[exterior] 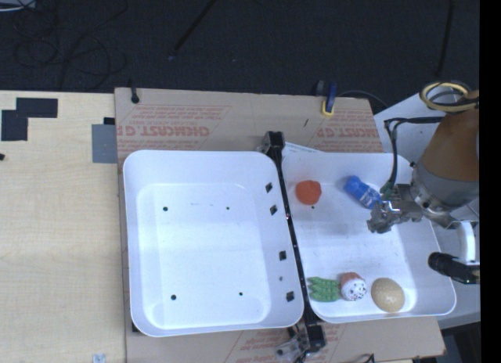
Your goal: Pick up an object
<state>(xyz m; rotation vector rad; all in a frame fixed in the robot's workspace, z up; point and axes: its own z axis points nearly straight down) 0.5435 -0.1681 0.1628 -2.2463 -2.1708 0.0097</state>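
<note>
The right bin (pixel 352 307) holds several small objects. An orange ball (pixel 308 192) lies near its upper left. A blue bottle-like object (pixel 362 190) lies tilted toward the upper right. Along the front wall sit a green leafy toy (pixel 322 288), a white and red speckled ball (pixel 353 287) and a tan egg-shaped object (pixel 387 294). My gripper (pixel 382 221) hangs over the right side of this bin, just below and right of the blue object, apart from it. Nothing shows between its fingers.
The left bin (pixel 156 174) sits beside the right one, split by a black divider (pixel 283 221). Both rest on a cardboard sheet (pixel 235 123). The grey arm with its orange band (pixel 454 146) comes in from the right.
</note>
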